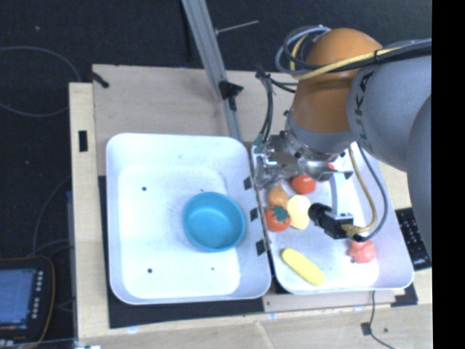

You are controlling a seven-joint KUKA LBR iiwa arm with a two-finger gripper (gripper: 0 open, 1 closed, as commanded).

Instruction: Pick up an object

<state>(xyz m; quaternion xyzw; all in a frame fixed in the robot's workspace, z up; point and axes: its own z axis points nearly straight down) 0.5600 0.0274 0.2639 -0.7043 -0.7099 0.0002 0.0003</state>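
Six small things lie in the right bin (389,264), none of them lifted as far as I can judge; the pick looks to be at its reach-in stage, with grasp and lift yet to come. The gripper (275,167) hangs low at that bin's ten o'clock corner, close to the wall shared with the left bin (145,166); the wrist hides its tips, so whether it stands wide or closed, and whether it has anything, cannot be told. The likeliest targets are the nearest: a tan lump (277,194) just at its six o'clock and a red ball (304,184) at its four o'clock; which is meant I cannot say.

All six look like moulded toy food, smooth and light, probably plastic. The red ball is round and slightly glossy; the tan lump is egg-shaped and duller; at its six o'clock sits a red fruit (276,219), round with a green cap, touching a pale lump (298,211) at its three o'clock. A yellow piece (303,266), long with rounded ends, lies apart at the bin's six o'clock; a pink toy (362,251), irregular in shape, sits at four o'clock. The left bin has a blue bowl (213,222), round, upright, smooth-walled; both bins are white, shallow and round-cornered.
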